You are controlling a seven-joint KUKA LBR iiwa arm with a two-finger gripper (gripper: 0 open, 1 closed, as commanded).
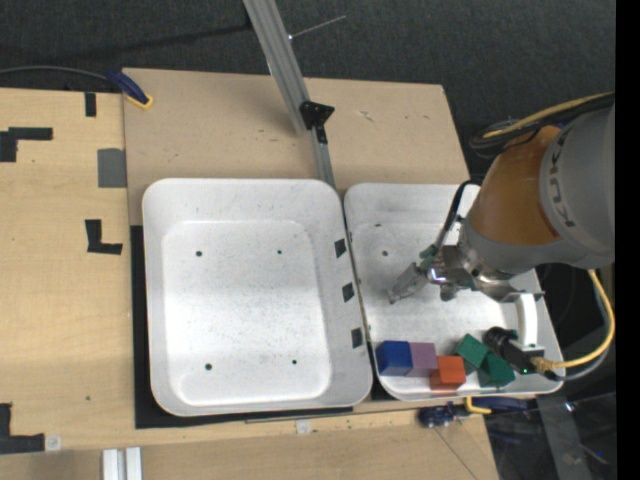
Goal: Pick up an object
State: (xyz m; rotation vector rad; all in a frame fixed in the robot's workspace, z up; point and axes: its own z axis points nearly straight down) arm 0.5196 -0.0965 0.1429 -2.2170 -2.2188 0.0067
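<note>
End effector [410,286] hangs over the middle of the right bin [400,203], its dark fingers pointing toward the left wall of that bin; whether they are spread or closed I cannot tell, and nothing shows between them. Going by size, the desk [220,128] carries two white bins side by side, the left bin [160,208] taking the larger share, and the grey arm with its orange band [510,198] reaches in from the right edge of the desk.

All the candidates lie in a row along the near edge of the right bin, well apart from the end effector: a blue block [394,356] by the near-left corner, a pale purple block [423,356] touching it, an orange block [449,370] just beside that, and two green blocks [482,358] toward the near-right corner (partly crowded by a black piece of the arm's hardware).

To do this step well, I judge the arm should travel toward the near edge before descending. The blue block looks the best target, since its left face is free. Fingers should straddle it along the free axis, because the purple neighbour blocks one side, and the bin wall close behind may foul a finger.
</note>
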